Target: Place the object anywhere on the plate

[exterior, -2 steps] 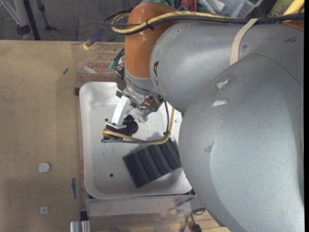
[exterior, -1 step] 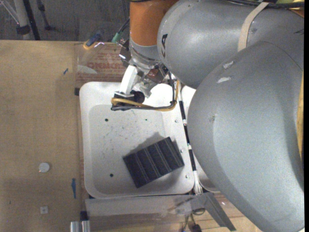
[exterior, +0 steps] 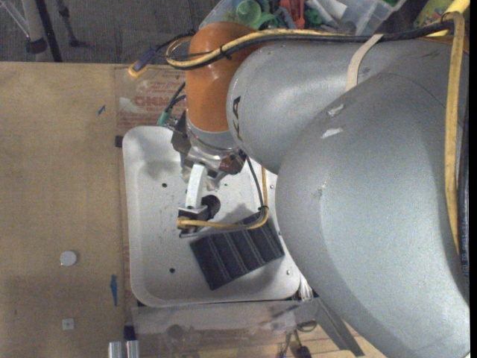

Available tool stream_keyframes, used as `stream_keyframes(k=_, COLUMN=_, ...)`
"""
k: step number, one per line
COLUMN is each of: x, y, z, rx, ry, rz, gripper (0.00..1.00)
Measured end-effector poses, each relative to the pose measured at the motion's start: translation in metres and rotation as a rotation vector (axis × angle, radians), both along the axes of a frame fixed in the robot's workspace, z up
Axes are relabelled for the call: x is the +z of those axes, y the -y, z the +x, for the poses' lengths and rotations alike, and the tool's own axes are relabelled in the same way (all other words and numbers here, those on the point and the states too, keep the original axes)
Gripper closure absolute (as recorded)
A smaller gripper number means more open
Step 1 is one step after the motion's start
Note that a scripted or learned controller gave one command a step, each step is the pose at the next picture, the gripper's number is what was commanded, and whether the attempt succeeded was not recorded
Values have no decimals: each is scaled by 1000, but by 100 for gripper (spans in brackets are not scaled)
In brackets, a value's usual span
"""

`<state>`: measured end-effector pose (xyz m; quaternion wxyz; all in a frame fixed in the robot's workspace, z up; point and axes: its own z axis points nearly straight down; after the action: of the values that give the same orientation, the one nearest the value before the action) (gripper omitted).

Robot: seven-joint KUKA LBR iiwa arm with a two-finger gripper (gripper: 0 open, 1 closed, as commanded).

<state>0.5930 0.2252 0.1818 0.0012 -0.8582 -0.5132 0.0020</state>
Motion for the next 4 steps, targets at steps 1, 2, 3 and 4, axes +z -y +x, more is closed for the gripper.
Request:
stream_keyframes(k=1, x=-14, y=0, z=73, rx=14, ry=4, rz=0, gripper=100)
stream_keyframes(k=2, x=-93, y=48, z=74, rx=29, ry=7, rz=4, gripper=100)
stream_keyframes(k=3, x=-23, y=-1, z=73, rx=287, ry=7, rz=1, gripper=100)
stream_keyframes(k=4, x=95, y=-1, z=-95, rx=365, ry=0, rz=1, gripper=100)
